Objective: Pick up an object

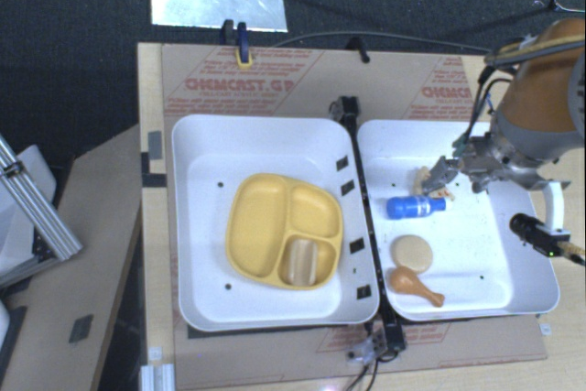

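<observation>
Closest to my camera was that little tan drumstick toy [417, 284] at the front of the right bin [526, 288], so I'm using it as my landmark. Just behind it, nearly touching, sat a round beige puck-looking thing [412, 251], and behind that a blue bottle [414, 207] lay on its side. Further back still, right behind the bottle, was a small pale wooden-looking piece [437, 188], and the gripper [445, 175] was down right over that piece. Honestly I couldn't tell from my feed whether it was spread or closed, or if it had anything at all. Way off to the drumstick's left, in the other bin [197, 197], sat a yellow divided plate [282, 230] with a beige cup-like item [299, 261] in one compartment. If I got to choose, I'd have gone for the bottle: looked light and rigid, but smooth plastic that'd probably roll or squirt out, so pinch across the middle of the body. The drumstick's thin neck seemed a decent backup.
</observation>
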Controlling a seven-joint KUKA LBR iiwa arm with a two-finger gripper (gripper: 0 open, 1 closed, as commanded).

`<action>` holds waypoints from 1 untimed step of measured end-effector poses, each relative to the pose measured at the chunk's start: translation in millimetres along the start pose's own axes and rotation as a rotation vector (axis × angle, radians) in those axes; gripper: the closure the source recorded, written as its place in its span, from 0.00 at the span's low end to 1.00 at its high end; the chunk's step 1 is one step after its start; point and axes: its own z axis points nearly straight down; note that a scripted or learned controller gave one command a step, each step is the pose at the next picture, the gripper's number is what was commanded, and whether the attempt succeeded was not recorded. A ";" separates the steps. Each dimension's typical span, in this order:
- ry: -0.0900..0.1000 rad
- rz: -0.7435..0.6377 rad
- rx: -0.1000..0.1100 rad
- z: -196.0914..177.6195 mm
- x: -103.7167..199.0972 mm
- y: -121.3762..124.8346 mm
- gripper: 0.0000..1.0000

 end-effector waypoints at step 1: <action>-0.002 -0.002 -0.012 -6.5 0.1 2.9 0.00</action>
